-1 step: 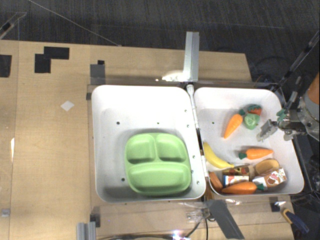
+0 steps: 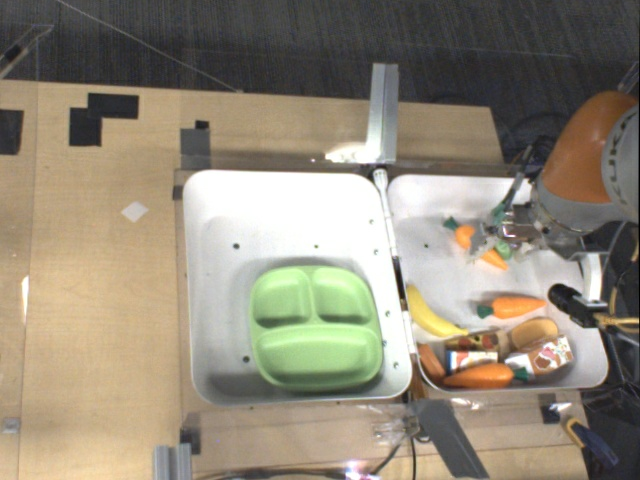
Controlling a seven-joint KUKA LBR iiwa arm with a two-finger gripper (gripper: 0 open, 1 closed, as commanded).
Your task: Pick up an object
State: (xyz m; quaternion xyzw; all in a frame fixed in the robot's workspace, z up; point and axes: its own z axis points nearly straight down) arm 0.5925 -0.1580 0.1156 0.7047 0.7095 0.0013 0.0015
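Camera view from above gives you a pale wooden bench (image 2: 90, 298) with black square markings at its far left, and dark grey carpet beyond the far edge. Two shallow white plastic bins sit side by side on it: the left bin (image 2: 215, 228) holds one light green divided plastic tray (image 2: 316, 325), and the right bin (image 2: 425, 203) holds the toy food.

Your grey arm with the orange band (image 2: 590, 163) comes in from the right and is cut off by the frame. Its two-finger gripper (image 2: 503, 233) sits low over the far part of the right bin, just above a small orange toy carrot with a green top (image 2: 494, 258). You cannot tell whether the fingers are apart or together; they are too small and blurred.

Count what you can: a second small carrot piece (image 2: 462, 235) to the left, one longer orange carrot (image 2: 515, 307), one yellow toy banana (image 2: 430, 316), and a crowded heap at the near edge (image 2: 500, 358) whose pieces overlap too much to count.
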